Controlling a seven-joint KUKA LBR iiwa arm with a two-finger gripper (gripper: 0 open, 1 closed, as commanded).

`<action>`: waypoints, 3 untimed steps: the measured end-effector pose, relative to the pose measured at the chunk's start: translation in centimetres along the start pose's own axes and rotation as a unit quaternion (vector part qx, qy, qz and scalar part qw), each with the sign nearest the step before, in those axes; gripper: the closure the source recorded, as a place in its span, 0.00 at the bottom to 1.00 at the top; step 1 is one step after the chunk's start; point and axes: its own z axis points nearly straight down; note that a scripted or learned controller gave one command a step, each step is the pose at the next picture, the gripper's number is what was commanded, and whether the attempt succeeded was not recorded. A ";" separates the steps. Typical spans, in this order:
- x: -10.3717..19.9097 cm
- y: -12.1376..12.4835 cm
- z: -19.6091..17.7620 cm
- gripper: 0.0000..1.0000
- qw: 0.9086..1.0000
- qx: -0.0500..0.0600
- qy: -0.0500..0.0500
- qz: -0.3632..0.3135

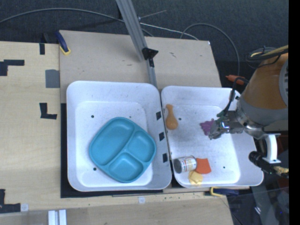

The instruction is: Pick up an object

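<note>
Camera view: a purple object is seen touching the left side of the gripper in the right bin; whether it is grasped cannot be told.

The arm is cut off by the right edge, so its upper part goes unseen. The gripper is too small and dark to tell how it stands, and it covers part of the purple object, whose shape stays unclear. The small yellow object is partly hidden behind the right bin's front rim.
</note>
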 end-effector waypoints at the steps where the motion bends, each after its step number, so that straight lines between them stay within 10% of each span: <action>1: -0.1 0.3 -6.3 1.00 1.000 -0.001 0.000 0.000; 3: 8.8 5.1 -4.8 1.00 1.000 0.002 0.001 -0.002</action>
